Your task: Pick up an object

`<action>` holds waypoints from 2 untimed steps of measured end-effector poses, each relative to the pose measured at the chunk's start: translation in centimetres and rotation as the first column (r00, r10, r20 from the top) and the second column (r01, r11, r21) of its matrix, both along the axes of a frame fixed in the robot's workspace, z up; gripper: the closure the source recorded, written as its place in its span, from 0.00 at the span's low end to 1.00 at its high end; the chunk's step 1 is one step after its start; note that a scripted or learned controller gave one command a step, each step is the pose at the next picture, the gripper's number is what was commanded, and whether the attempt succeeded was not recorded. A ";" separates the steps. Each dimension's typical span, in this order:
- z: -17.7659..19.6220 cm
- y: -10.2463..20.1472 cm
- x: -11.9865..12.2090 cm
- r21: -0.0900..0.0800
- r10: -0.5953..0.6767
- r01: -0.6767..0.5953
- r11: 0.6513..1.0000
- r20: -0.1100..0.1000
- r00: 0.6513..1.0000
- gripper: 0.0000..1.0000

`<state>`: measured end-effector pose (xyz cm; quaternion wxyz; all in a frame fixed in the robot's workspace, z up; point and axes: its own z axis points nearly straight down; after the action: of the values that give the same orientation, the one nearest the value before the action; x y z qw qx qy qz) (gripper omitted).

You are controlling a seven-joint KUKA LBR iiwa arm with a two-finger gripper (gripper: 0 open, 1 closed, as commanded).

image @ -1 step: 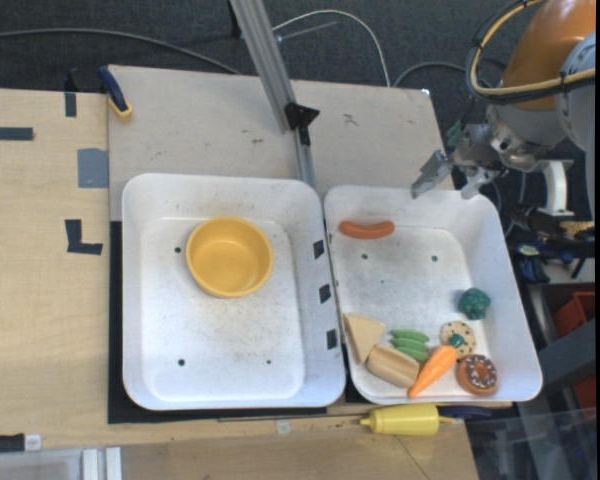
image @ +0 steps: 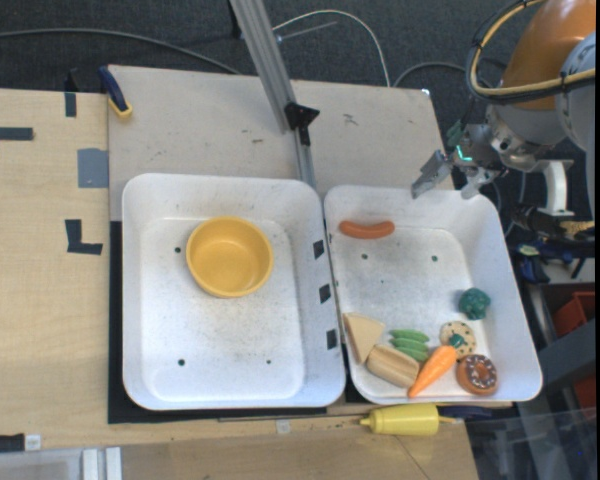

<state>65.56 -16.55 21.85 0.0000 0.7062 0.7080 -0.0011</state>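
Observation:
The right bin holds several toy foods. An orange sausage lies near its far rim, and a dark green broccoli sits at the right. Along the near edge are a cheese wedge, a green pea pod, a bread roll, a carrot, a small cookie and a chocolate donut. My gripper hangs open above the bin's far right corner with nothing between its fingers, well apart from the sausage.
A yellow bowl stands in the left bin. A yellow bottle lies on the bench just in front of the right bin. A grey metal post rises behind the bins, where they meet.

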 end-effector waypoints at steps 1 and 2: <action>-6.0 -0.5 0.4 0.001 -0.001 0.001 1.000 -0.005 1.000 0.00; -11.1 -1.4 -0.1 0.000 -0.002 0.002 1.000 -0.005 1.000 0.00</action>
<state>65.51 -17.95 10.74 -0.0020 0.7067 0.7075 -0.0029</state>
